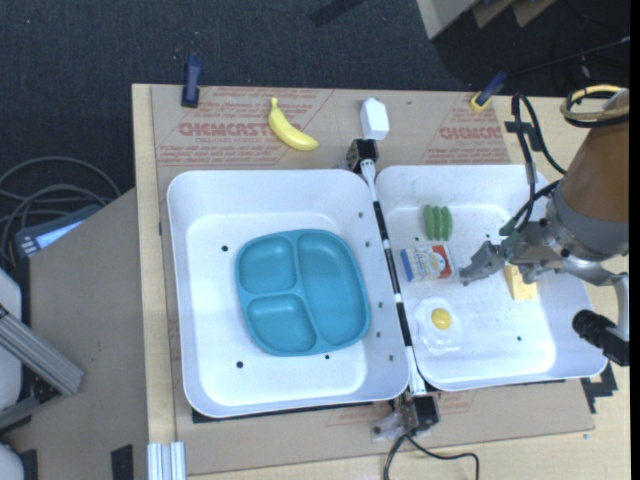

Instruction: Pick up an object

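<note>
Fried egg toy [440,320]: lower middle of the frame, flat on the floor of the right bin [500,363], nearest the camera; below and left of the tool.
Blue divided plate [299,291]: centre of the left bin [200,218], lying flat, long axis running upper left to lower right.
Tool [478,268]: right of centre, low over the right bin, dark tip aimed left; cannot tell whether it is open or closed, and nothing is seen gripped in it.
Red-and-white packet [426,263]: just left of the tool tip, the closest thing to it; flat, long axis roughly left to right, so the tip points along it.
Yellow block [521,282]: just right of the tip, partly under the wrist; shape unclear.
Green pieces [437,222]: above and left of the tool, two short sticks side by side, long axes running up and down the frame.
Judgement: the packet looks the likeliest pick, a short reach left and down.
Arm [600,193]: right edge, orange band above grey wrist.
Banana [288,129]: upper middle, on the cardboard surface [240,133] beyond the bins, curved, well apart from the tool.
</note>
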`<state>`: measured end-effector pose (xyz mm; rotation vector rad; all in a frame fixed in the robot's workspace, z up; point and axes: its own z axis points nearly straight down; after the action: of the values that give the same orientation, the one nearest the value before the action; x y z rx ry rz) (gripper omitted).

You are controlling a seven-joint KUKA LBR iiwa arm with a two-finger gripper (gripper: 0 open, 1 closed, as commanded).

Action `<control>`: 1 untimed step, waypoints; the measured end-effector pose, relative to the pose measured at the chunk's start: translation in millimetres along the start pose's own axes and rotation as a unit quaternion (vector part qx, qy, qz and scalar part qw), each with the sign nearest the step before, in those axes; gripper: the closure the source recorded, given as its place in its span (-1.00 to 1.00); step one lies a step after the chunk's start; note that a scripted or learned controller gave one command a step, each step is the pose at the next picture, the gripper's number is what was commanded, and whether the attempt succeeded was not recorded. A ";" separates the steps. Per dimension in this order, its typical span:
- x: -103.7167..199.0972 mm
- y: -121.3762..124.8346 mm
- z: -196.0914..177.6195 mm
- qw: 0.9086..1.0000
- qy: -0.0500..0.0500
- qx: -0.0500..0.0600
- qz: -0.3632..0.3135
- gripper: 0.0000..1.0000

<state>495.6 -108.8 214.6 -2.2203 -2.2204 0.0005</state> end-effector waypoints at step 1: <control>11.6 53.6 126.4 1.000 0.000 -0.004 0.000 -1.00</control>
<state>549.1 -97.1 88.2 -2.2245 -2.2245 -0.0082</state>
